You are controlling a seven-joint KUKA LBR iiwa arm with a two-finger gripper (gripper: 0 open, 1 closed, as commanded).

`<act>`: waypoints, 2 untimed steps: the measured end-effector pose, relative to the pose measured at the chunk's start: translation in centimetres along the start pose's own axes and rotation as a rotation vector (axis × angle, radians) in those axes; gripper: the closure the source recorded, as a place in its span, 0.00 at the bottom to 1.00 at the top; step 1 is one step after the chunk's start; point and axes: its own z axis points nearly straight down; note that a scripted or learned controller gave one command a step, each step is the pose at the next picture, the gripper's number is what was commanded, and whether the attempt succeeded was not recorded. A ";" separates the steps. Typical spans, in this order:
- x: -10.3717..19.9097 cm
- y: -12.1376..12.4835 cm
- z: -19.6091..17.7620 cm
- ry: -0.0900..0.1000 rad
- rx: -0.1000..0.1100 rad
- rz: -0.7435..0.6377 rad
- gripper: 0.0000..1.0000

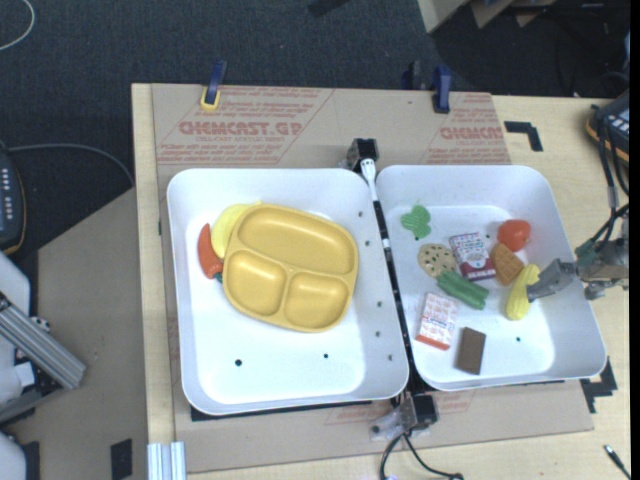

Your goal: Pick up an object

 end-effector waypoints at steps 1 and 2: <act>0.0 0.3 -0.6 -0.004 -0.013 -0.004 0.00; 0.2 0.5 5.8 0.000 -0.006 -0.004 0.00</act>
